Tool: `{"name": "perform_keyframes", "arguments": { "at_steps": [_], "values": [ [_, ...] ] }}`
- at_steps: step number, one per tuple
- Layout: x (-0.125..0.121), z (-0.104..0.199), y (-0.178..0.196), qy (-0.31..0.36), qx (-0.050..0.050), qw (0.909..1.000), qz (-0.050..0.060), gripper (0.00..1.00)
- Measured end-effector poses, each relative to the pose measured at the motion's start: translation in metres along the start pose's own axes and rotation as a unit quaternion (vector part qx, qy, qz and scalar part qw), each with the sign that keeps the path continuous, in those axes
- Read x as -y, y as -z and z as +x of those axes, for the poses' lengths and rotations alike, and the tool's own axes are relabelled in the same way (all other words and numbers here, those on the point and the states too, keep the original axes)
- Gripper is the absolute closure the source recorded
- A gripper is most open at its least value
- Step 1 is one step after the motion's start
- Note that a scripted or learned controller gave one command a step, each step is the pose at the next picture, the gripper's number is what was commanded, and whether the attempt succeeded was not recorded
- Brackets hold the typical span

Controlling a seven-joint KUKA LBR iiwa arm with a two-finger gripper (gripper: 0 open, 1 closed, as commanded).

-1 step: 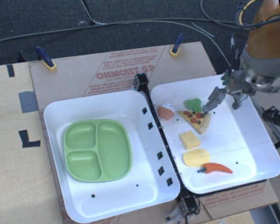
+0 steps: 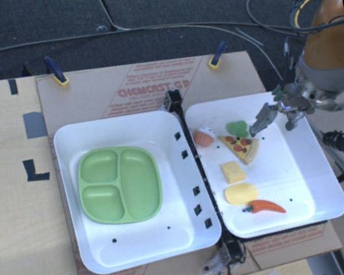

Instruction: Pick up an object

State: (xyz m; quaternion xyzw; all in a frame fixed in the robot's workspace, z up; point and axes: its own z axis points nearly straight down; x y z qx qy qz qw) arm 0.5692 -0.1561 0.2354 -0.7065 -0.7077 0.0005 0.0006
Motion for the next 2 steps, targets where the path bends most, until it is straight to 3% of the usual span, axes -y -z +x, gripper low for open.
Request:
{"name": "perform_keyframes", "arguments": {
  "at_steps": [2],
  "values": [
    [0.005, -0.007, -0.093, -0.001, 0.000, 1.0000, 0.002, 0.00]
  ]
}}
